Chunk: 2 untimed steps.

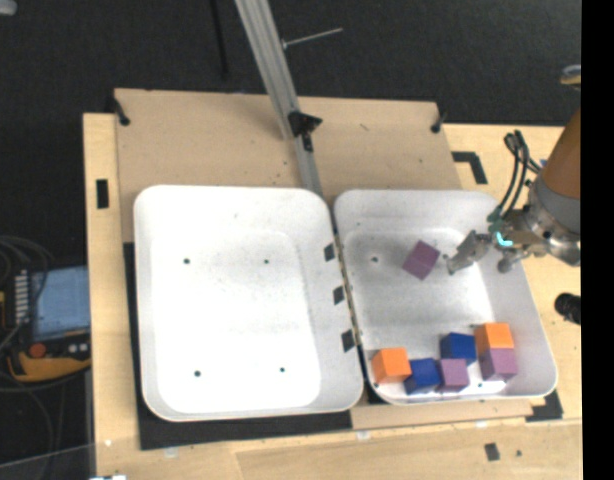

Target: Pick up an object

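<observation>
Front edge of the surface lies nearest the lens, bare plywood. On it, left bin, white, holding nothing. Right bin carries the objects. The arm enters from the right, tool low over the bin's upper half; whether it is open or closed, cannot tell. Nothing seen gripped. A purple block sits alone just beside the tool tip, apart from it. Along the bin's near wall: orange cube, blue cube, purple cube, blue block, orange block over a purple one.

Step judged: approach, grasp not yet made. Next move likely calls for centring over the lone purple block, descending, closing.
</observation>
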Available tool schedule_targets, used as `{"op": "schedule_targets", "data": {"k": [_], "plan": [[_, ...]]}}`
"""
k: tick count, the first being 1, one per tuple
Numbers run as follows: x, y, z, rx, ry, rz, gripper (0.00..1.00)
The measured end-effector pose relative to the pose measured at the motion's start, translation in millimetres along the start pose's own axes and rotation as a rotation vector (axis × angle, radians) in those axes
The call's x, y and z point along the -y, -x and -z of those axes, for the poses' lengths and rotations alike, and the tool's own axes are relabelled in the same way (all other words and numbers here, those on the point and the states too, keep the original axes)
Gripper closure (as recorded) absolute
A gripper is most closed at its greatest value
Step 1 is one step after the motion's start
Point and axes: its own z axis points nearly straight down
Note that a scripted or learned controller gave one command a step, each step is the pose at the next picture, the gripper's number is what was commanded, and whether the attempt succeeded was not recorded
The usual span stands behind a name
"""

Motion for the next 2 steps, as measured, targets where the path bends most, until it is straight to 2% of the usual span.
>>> {"op": "schedule_targets", "data": {"k": [1, 2], "plan": [[-0.6, 0.0, 1.0, 0.000, 0.002, 0.000, 0.00], [-7.6, -5.8, -52.2, 0.001, -0.003, 0.003, 0.00]]}}
